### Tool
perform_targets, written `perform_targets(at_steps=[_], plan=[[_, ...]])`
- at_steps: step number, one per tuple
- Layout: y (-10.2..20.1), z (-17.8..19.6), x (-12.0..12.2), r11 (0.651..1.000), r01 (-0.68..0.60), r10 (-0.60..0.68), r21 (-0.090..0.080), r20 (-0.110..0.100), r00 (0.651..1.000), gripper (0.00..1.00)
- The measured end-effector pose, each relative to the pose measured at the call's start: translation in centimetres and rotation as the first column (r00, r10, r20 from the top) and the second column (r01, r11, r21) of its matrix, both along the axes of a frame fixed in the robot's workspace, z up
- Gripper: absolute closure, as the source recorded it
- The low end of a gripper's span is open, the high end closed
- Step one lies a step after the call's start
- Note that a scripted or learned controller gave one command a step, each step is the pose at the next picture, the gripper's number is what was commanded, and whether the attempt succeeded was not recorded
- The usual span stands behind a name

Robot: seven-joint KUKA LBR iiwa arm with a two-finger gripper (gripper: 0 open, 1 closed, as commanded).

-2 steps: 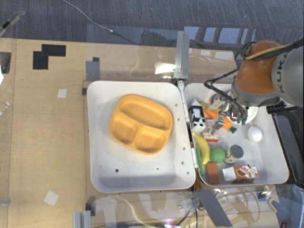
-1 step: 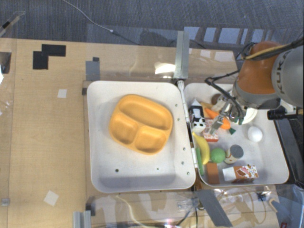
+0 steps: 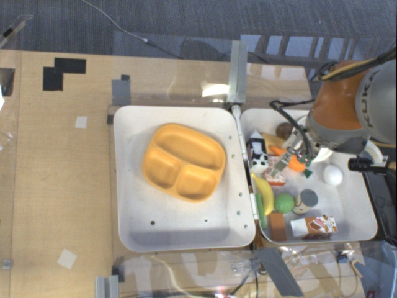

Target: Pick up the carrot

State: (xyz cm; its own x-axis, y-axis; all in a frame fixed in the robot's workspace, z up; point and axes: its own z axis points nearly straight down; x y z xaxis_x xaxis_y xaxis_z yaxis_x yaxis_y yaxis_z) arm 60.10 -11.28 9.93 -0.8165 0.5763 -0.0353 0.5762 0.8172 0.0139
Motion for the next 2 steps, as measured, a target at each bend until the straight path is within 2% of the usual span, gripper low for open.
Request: perform_targets(at_steps=[1,2], plan=[[0.87,0.1,-0.72,0.986,0.169,-0.169,0.002,0.005,0.986,0.0],[1.35,0.06,-1.39,0.946,0.323,-0.323,0.005,0.005,0.946,0.0]])
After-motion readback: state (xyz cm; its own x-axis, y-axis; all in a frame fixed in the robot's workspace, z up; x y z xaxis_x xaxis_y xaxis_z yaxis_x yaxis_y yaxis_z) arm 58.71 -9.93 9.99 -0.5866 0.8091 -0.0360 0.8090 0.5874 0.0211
